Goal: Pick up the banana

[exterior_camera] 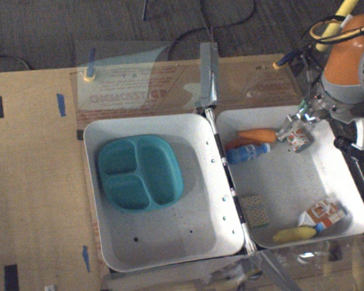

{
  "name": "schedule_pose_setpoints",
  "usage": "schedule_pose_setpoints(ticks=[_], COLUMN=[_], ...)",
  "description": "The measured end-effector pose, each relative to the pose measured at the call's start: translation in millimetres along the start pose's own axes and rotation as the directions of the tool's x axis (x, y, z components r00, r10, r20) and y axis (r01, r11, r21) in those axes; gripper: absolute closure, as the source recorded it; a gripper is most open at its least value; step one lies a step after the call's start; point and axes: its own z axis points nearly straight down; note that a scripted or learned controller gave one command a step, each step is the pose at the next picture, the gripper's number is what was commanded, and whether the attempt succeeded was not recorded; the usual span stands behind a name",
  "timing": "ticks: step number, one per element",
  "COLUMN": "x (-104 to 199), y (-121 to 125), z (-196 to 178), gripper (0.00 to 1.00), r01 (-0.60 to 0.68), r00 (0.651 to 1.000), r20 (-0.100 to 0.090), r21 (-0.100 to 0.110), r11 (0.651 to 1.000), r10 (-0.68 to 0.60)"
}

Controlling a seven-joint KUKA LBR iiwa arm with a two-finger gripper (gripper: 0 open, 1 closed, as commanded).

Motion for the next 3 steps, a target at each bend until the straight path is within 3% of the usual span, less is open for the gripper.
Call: schedule_pose_setpoints(ticks=[1,2,3], x=[-3,-8,-1], y=[2,2,3], z=[-12,-159,-20], gripper=[1.0,1.0,1.0], r01=[0.001,-0.164,-0.185], r00=[1.0,0.986,0.983], r20=[0.01,0.006,0.003], r21=[-0.007,0.001,0.006], r11=[1.0,0.986,0.983], r10=[-0.001,0.164,0.185])
